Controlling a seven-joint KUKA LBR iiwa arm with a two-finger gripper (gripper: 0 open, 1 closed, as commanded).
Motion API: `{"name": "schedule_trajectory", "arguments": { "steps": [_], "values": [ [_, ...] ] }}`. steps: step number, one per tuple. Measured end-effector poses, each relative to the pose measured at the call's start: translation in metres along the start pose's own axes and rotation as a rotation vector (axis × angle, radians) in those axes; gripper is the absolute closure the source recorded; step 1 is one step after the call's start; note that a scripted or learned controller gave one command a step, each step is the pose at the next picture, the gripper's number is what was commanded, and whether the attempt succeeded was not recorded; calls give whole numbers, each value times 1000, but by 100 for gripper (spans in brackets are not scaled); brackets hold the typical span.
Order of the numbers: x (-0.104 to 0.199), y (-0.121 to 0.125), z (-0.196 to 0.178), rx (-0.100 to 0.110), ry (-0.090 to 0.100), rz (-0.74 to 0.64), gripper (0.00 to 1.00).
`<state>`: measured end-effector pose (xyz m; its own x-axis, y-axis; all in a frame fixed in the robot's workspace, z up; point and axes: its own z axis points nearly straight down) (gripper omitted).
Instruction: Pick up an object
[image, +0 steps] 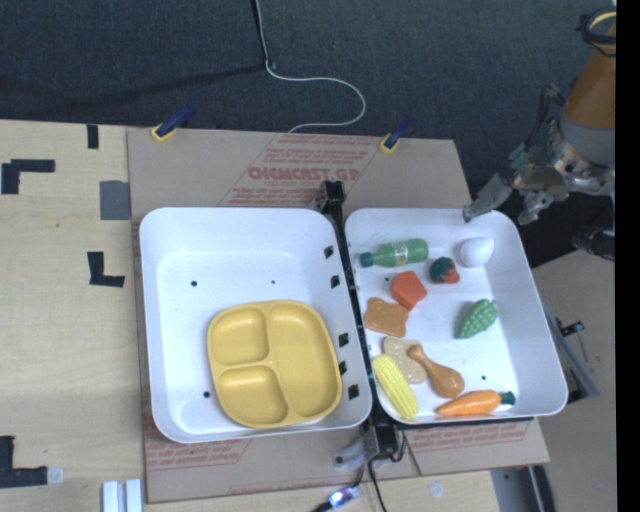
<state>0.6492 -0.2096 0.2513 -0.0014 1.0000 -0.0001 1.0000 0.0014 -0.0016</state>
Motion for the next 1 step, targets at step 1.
{"name": "schedule_trajectory", "arguments": {
  "steps": [1],
  "values": [
    [2,3,65,6,1,-1,0]
  ]
}}
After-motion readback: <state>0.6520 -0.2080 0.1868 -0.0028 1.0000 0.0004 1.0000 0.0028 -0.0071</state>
